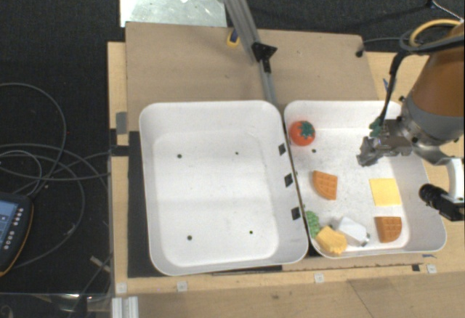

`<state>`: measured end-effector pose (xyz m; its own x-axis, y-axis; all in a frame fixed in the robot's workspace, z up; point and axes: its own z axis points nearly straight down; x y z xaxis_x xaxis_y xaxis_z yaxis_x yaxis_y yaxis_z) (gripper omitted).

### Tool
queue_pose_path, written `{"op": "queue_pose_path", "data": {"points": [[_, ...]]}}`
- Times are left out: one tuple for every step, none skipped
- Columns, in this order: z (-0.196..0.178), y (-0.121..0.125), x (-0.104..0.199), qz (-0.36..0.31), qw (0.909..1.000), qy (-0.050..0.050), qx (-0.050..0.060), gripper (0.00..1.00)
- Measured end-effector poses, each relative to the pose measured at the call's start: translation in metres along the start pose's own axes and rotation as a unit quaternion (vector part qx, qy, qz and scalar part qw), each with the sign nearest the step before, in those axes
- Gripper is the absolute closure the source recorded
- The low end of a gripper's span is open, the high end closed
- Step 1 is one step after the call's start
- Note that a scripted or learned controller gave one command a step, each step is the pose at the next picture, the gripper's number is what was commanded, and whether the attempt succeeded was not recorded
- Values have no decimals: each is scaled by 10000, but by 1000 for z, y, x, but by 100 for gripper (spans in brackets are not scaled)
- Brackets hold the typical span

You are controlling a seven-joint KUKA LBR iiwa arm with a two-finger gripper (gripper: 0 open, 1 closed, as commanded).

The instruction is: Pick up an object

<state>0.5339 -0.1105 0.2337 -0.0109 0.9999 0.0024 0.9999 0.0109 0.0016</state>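
Objects lie in the right bin (pixel 436 237): nearest, a yellow block (pixel 332 240), white piece (pixel 354 229) and orange waffle (pixel 388 228); farther, a yellow square (pixel 384 192), orange wedge (pixel 325 184), then a tomato (pixel 302 133). Above the bin hangs the hand (pixel 369 153), grip unclear.

A tan counter (pixel 312 62) is carrying two shallow white bins side by side, their inner edges touching. The left bin (pixel 156 237) is lying over a dark mat (pixel 135 193). The right bin (pixel 436 240) is reaching nearly to the counter's right edge.
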Motion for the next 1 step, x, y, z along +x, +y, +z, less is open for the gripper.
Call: {"op": "queue_pose_path", "data": {"points": [[-1,6,43,5,10000,-4,-1,100]]}}
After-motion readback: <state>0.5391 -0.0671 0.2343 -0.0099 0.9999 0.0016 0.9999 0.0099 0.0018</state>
